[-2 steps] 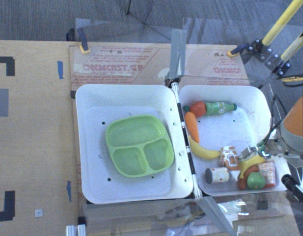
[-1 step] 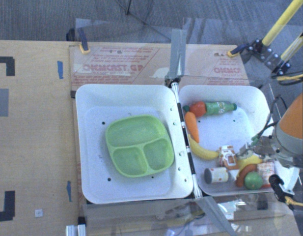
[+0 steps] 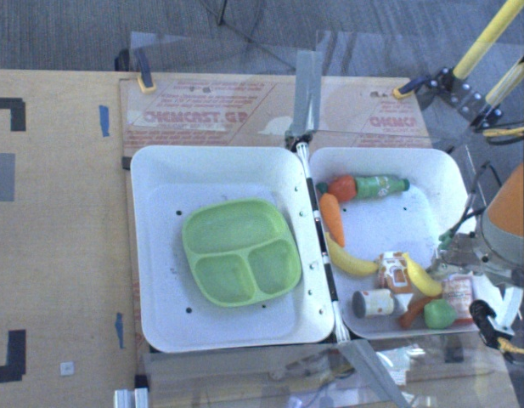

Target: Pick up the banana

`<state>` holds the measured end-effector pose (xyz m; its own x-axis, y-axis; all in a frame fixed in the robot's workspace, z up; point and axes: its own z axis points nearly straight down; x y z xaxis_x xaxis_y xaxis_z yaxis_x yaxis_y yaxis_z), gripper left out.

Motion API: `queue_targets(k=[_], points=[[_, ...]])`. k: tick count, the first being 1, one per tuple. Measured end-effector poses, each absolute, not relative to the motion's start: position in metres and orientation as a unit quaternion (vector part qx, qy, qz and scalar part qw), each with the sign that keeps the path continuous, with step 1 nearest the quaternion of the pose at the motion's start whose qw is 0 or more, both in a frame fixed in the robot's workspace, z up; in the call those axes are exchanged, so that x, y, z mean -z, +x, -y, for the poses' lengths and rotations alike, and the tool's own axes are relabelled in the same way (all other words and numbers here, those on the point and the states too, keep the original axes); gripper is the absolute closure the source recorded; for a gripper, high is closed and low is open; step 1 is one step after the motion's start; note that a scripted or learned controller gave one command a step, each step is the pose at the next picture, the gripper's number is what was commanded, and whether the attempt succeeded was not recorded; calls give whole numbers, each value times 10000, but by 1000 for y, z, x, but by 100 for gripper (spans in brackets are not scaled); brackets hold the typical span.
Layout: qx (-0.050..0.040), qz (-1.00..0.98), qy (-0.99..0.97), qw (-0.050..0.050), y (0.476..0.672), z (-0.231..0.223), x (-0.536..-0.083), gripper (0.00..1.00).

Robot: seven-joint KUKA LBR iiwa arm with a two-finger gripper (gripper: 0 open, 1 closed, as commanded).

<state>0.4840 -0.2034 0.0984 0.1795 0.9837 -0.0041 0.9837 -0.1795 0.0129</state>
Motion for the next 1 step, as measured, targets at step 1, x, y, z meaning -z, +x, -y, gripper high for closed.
queue_targets(k=[1], points=[[-22, -6404, 7680, 57, 484, 203, -98, 0]])
